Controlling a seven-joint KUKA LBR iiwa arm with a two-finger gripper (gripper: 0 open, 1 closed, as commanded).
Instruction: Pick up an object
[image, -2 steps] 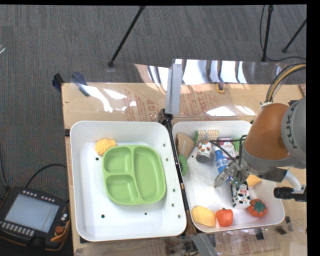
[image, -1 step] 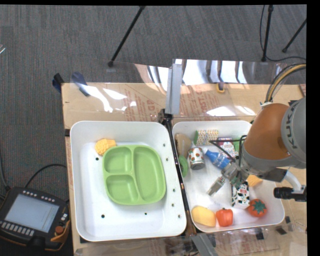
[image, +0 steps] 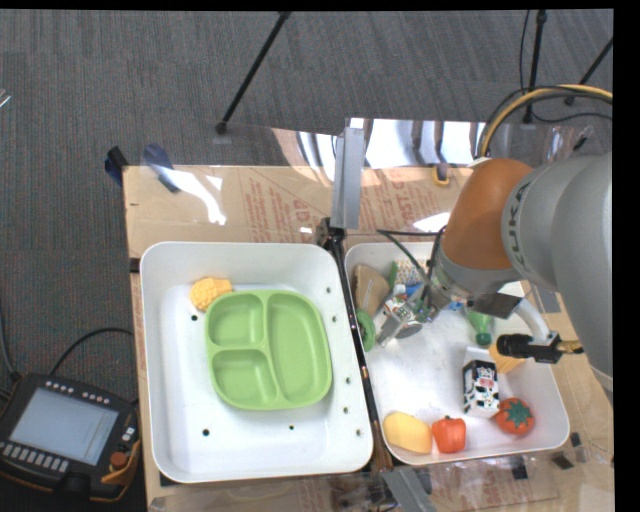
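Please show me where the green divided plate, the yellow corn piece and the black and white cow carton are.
green divided plate (image: 268, 350): camera view, on the ridge between its compartments.
yellow corn piece (image: 208, 291): camera view, on its bumpy top.
cow carton (image: 481, 387): camera view, on its front face.

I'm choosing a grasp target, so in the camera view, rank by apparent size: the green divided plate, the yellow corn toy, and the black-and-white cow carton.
Largest to smallest:
1. green divided plate
2. cow carton
3. corn toy, close to the carton, so unsure
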